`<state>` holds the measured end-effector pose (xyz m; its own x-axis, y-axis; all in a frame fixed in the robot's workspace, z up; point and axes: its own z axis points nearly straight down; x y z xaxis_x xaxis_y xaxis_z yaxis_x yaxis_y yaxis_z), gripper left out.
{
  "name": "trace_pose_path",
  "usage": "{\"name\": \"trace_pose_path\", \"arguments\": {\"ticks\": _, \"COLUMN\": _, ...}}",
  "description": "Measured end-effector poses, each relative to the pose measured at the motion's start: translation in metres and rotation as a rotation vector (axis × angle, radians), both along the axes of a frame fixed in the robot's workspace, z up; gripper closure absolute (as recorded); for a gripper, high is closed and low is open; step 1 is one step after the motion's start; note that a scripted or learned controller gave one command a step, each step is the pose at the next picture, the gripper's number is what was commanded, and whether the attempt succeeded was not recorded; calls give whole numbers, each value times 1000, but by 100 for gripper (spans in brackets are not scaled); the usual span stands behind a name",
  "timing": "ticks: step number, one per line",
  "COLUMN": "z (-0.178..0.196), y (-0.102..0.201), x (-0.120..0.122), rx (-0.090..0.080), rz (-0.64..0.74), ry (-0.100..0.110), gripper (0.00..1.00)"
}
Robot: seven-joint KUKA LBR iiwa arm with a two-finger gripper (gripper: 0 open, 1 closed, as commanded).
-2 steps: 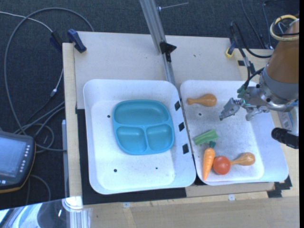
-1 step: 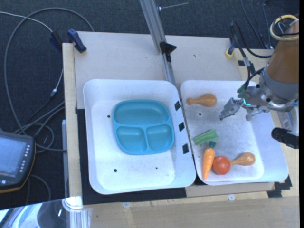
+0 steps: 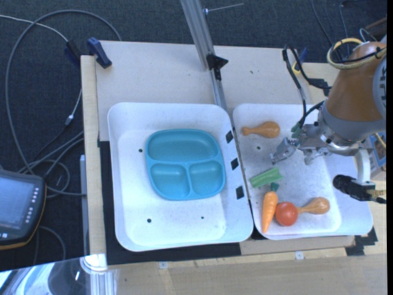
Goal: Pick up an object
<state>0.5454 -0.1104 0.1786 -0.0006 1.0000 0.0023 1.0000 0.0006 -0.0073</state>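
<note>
The floor (image 3: 37, 66) is dark carpet with thin cables (image 3: 43, 35) looping over it, and a small screen (image 3: 18, 211) sits at the left edge. On the carpet stands a light wooden table (image 3: 159, 72). A silver pole (image 3: 196, 23) slants up from the middle of it.

Two white bins lie side by side on the table. The left bin (image 3: 132, 226) holds a blue plate (image 3: 184, 163) with three parts. The right bin (image 3: 325, 226) holds the toy food.

The arm (image 3: 356, 91) comes in from the right, grey and orange, and hangs over the right bin. Its pincer (image 3: 284, 151) points left, above the bare middle of that bin. Nothing is between its fingers, and I cannot tell if they are apart or pressed together.

In the right bin, a carrot (image 3: 269, 209) lies near the front left side, just beside a red tomato (image 3: 286, 214). A tan drumstick (image 3: 314, 206) touches the tomato on its right. A green piece (image 3: 265, 177) lies just above the carrot, below the pincer. Another tan drumstick (image 3: 261, 129) lies near the back of the bin.
</note>
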Motion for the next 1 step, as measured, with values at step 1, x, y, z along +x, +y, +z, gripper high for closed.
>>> {"name": "trace_pose_path", "arguments": {"ticks": 1, "z": -49, "y": 10, "x": 0, "rx": 0, "rz": -1, "ry": 0, "gripper": 0}}
